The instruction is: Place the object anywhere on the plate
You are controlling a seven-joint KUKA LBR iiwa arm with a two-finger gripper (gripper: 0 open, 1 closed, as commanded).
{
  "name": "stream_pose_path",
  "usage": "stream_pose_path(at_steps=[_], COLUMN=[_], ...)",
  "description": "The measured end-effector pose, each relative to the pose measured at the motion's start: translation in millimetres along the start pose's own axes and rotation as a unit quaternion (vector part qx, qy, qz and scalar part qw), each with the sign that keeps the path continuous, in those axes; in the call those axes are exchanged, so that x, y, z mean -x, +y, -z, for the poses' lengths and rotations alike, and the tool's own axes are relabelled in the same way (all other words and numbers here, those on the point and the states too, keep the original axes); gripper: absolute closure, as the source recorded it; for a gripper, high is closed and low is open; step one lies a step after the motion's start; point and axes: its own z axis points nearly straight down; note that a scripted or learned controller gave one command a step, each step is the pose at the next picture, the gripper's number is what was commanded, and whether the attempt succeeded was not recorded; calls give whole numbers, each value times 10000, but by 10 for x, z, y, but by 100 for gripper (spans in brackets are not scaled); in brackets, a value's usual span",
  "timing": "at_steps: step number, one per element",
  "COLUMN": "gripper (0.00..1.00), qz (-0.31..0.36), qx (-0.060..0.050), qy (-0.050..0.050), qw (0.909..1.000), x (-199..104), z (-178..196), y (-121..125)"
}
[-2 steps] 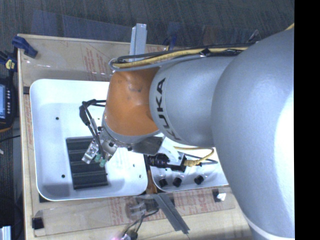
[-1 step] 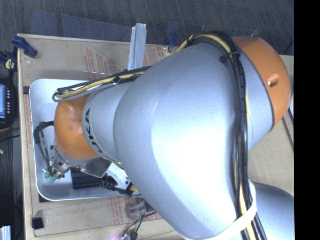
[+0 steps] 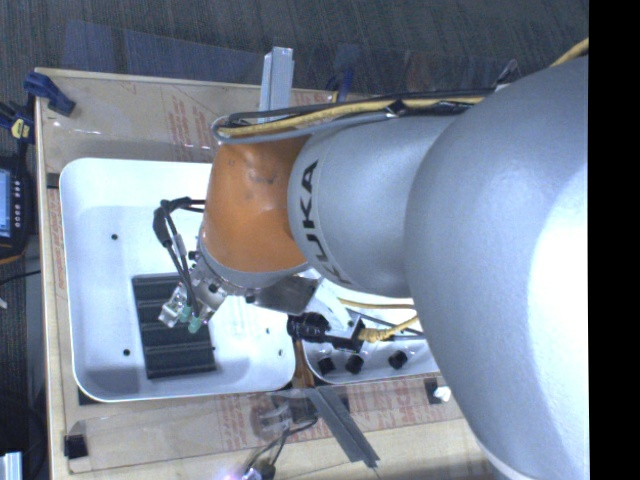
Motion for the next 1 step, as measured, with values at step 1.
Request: stream_pose_path(at_steps=[1], gripper=[100], qz=[-339], qx=[-6], qy=[3], qw=[9994], x=[-243], z=[-1056], y=[776])
